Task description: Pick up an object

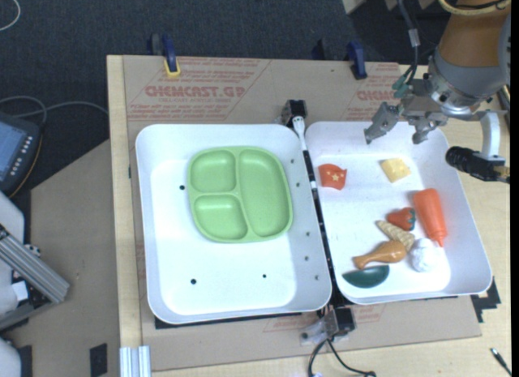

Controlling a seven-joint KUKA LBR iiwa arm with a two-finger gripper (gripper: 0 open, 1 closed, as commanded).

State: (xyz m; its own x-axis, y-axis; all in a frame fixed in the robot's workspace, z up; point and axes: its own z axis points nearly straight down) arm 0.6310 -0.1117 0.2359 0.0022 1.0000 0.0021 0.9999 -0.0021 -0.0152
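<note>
Above right bin [474, 274], open metal pincer [401, 130]

This is a robotics lab or test cell rather than a home or shop. A plywood-topped bench [243, 83] stamped with a maker's name carries two shallow white bins [162, 286], blue clamps [170, 55] grip the bench's far edge, and loose cables [49, 112] trail over dark carpet [122, 2] to the left of it. At the bench's right corner stands a grey and orange industrial arm [478, 27], and the nearest bin holds toy food [431, 213], not real groceries.
</note>
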